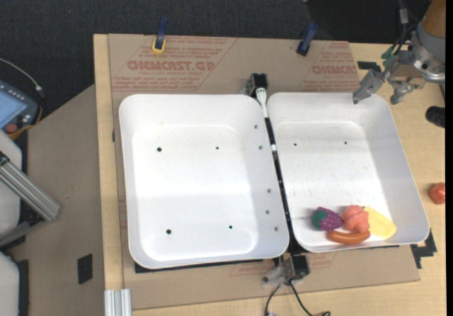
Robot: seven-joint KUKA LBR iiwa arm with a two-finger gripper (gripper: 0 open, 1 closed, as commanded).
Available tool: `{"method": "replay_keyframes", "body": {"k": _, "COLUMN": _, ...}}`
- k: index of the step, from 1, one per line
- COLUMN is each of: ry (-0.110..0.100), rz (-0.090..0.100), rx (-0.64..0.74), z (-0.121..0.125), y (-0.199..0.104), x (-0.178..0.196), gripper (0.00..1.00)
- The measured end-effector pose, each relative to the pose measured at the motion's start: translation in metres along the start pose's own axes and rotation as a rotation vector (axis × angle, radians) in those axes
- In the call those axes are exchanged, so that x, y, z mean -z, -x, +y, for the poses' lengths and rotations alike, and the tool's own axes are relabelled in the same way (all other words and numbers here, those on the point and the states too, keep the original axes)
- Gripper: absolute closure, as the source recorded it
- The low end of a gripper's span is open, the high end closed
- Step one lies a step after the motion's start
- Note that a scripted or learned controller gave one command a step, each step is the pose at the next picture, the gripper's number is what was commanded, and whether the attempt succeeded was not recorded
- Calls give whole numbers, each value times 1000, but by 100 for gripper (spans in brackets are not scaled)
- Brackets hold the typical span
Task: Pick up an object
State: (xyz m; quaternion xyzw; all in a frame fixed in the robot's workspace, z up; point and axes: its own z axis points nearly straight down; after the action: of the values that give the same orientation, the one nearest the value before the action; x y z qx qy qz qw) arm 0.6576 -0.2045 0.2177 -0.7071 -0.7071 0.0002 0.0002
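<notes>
Counter [106,166]: one, tan board surface with red printed lettering along its far edge.

Clamps: two at the far edge, one blue-and-yellow clamp [160,37] on the left, one blue clamp [307,38] further right.

Bins: two, shallow and white, set side by side and touching along a dark centre seam. The left bin [127,166] shows a bare floor with four small dark dots. The right bin [396,144] carries all the toy food, gathered in its near right corner.

Black fittings: two, one at the far end of the seam [256,83], one at the near end [296,266] with a cable trailing off the counter edge.

Toy food, four pieces, bunched and touching:
- one purple grape bunch [327,218], leftmost
- one orange-red sausage [348,237], lying along the near side of the group
- one red-orange lumpy piece [356,218], between grapes and yellow piece
- one pale yellow piece [382,225], rightmost, close to the bin wall

Loose item: one small orange object [437,193] on the counter outside the right bin.

End effector [382,91]: one, above the far right corner of the right bin, well apart from the toy food. Its two fingers [365,88] are spread apart, released, with nothing between them.

Nothing lies between the end effector and the food group except bare bin floor.
</notes>
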Motion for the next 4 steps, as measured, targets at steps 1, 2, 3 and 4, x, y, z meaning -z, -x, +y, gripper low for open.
{"method": "replay_keyframes", "body": {"k": 1, "ry": -6, "rz": 3, "rx": 2, "z": -64, "y": -65, "x": 2, "gripper": 0}}
{"method": "replay_keyframes", "body": {"k": 2, "ry": 7, "rz": 0, "rx": 5, "z": -100, "y": -116, "x": 87, "gripper": 0}}
{"method": "replay_keyframes", "body": {"k": 3, "ry": 9, "rz": 1, "rx": 5, "z": -151, "y": -154, "x": 162, "gripper": 0}}
{"method": "replay_keyframes", "body": {"k": 4, "ry": 15, "rz": 2, "rx": 9, "z": -179, "y": -213, "x": 258, "gripper": 0}}
